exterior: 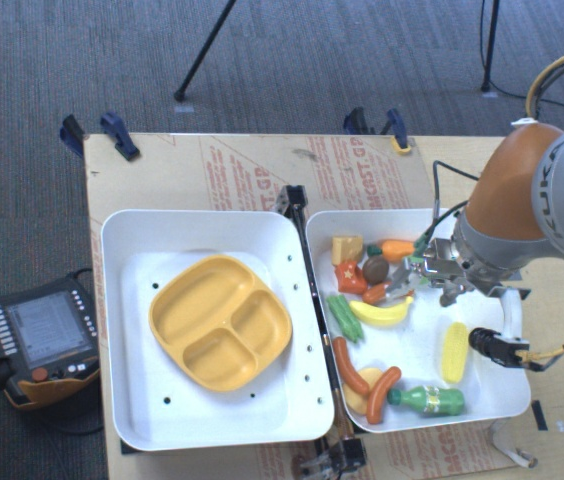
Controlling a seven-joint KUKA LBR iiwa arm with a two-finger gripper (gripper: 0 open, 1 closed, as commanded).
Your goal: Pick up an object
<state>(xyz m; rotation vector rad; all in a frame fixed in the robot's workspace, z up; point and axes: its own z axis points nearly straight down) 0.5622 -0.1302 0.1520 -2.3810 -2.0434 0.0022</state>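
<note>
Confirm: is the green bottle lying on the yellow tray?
No, the green bottle lies in the right bin; the yellow tray sits in the left bin.

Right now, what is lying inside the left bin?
The left bin holds one yellow divided plate with three compartments, lying flat. Whatever is under the plate is covered and cannot be seen.
</note>
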